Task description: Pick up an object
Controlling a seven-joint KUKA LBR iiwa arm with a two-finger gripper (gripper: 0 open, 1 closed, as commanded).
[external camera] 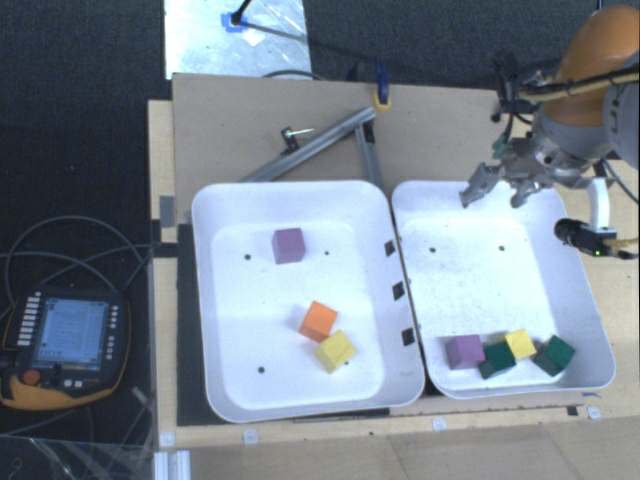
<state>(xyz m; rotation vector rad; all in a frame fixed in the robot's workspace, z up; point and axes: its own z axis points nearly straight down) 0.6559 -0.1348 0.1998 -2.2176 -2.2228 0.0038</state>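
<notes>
1. The gripper (497,190) hovered over the far edge of the right bin (570,268); its fingers (472,194) were spread, pinching nothing.
2. Along that bin's near wall sat a purple cube (464,350), a dark green cube (496,358), a yellow cube (519,344) and another green cube (554,354).
3. Left of that bin, the left bin (230,268) held a purple block (288,245), an orange cube (318,320) and a yellow block (335,350); the last two touched.

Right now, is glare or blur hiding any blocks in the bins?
Camera view: both white bins run bright, nearly washed out, yet every block stays readable; the gripper looks slightly soft; the foil sheet above the bench glares.
</notes>
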